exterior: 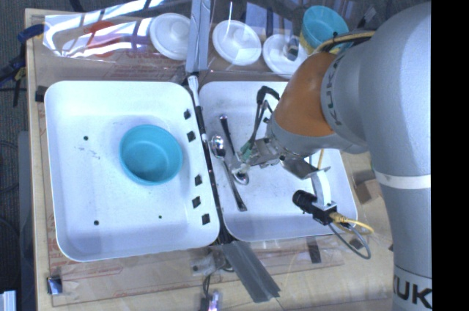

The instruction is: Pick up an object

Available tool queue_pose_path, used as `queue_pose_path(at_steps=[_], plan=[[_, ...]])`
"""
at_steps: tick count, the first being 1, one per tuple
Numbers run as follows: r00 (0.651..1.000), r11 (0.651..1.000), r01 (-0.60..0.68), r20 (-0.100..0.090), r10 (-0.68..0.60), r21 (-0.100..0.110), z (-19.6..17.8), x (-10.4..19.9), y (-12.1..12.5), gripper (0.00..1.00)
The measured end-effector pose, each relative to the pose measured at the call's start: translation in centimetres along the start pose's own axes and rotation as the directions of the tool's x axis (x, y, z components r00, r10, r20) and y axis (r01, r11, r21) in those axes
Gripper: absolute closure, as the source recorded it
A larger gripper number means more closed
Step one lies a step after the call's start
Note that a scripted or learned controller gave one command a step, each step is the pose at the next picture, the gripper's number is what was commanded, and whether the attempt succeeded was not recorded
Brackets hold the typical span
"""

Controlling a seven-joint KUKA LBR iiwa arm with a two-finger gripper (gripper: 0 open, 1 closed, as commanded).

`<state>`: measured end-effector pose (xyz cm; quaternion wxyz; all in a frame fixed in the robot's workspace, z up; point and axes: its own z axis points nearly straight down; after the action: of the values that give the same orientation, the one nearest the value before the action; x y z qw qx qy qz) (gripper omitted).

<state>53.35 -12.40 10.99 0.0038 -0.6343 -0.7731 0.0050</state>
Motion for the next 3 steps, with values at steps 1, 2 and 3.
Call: queue_pose_path(at_steps=[1,2,3], plan=[[1.000,1.000,0.000,0.000,0.000,0.000,0.00,0.00,0.00,0.00],[1.000,1.000,0.005,-0.001,-0.005,0.004,-0.63,0.02,0.11,1.00],[1.000,1.000,0.005,-0.001,-0.005,0.004,-0.63,0.03,0.11,0.00]])
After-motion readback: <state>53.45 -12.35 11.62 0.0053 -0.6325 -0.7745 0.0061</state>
